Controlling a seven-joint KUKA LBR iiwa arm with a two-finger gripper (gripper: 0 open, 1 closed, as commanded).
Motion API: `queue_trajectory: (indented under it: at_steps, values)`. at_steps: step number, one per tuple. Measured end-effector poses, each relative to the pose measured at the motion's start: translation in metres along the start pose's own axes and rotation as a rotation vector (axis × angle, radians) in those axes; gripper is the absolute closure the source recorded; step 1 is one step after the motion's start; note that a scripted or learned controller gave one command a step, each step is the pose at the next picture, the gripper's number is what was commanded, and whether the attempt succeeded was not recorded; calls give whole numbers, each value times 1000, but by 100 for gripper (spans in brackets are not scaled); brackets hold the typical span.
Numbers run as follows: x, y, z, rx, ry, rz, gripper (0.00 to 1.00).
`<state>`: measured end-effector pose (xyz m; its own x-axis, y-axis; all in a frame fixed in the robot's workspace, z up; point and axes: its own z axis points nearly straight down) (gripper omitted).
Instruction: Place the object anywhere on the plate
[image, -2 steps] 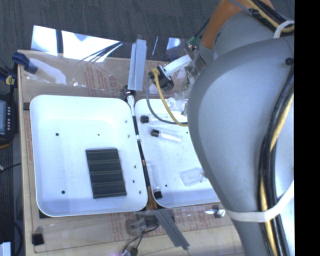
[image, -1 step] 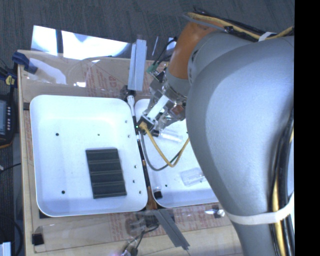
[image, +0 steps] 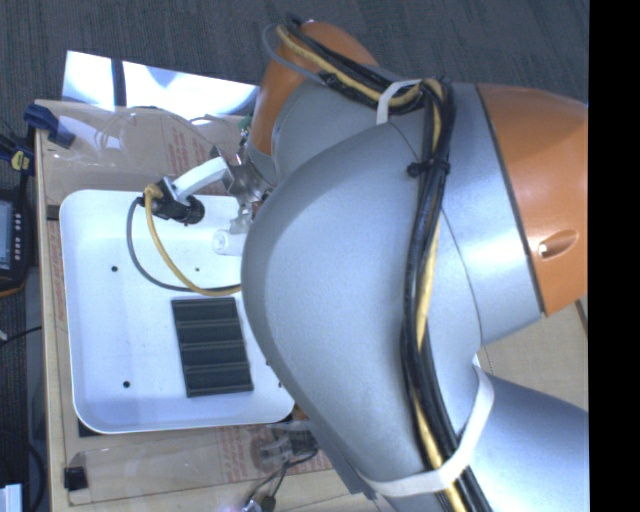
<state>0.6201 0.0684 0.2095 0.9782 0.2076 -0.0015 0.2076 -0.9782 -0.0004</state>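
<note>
I am reaching in from 3 o'clock, and my grey arm (image: 400, 300) is covering most of the bench, so I am counting one white bin (image: 90, 300) on show, towards 9 o'clock. My pincer (image: 238, 205) is hanging over the bin's 1 o'clock corner, close to the rim there, and I cannot tell whether it is open or closed, or whether it is gripping anything. One dark ribbed slab (image: 212, 347), the single loose thing I am seeing in the bin, is lying flat towards 5 o'clock on the bin floor, its long side running 12 to 6, its lower end near the 6 o'clock rim but apart from it. One yellow-and-black cable (image: 135, 245) is looping out from my wrist over the floor, curving round just at 12 o'clock of the slab. Open white floor is stretching from the slab to the 9 o'clock rim, with two small dark dots (image: 115, 268) marking it.
</note>
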Motion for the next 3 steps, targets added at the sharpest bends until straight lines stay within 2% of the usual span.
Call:
queue_trajectory:
  at_steps: [1,2,3]
  values:
    - [7,-89,-74,0,1,-5,100]
    - [37,-141,-112,-2,4,2,100]
    - [-2,-151,43,-3,-7,4,100]
